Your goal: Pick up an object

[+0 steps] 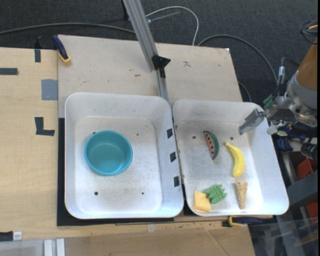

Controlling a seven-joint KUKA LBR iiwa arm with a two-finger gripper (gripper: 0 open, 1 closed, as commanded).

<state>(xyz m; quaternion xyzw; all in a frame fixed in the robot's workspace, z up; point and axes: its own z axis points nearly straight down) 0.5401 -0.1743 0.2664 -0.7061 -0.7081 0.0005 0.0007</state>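
The right bin (266,196) holds several toy foods: a watermelon slice (210,144), a yellow banana (236,159), a waffle cone (241,194), a green leafy piece (216,193) and a yellow block (201,202). My gripper (262,122) hangs over the bin's upper right rim, up and to the right of the banana. It touches none of the toys, and nothing shows in its grasp. A teal bowl (109,152) sits in the left bin (74,196).
A grey metal pole (144,31) slants down to the ridge between the two bins. Cables run over the dark floor behind the bench. A yellow-handled clamp (61,48) grips the board's back left corner.
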